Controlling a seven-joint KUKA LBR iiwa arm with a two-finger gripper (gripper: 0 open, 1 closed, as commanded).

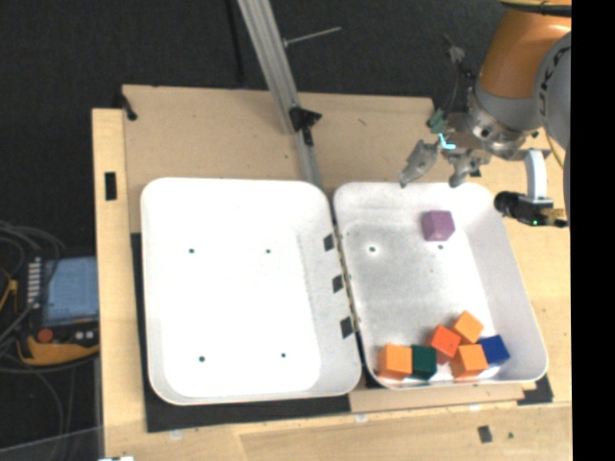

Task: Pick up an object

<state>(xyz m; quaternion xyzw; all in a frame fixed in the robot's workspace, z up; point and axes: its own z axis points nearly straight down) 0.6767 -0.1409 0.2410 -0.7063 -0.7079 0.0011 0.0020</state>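
My gripper [439,169] hangs over the back edge of the right bin [404,286], open, with its two fingers spread and nothing between them. A purple block [438,225] lies in that bin just in front of the gripper, apart from it. Near the bin's front edge sits a cluster: three orange blocks [446,340], a green block [424,361] and a blue block [494,350].
The left bin [235,286] stands beside the right one. A slanted metal pole [279,75] rises from between the bins at the back. Cables and a blue box [72,291] sit off the bench's left side.
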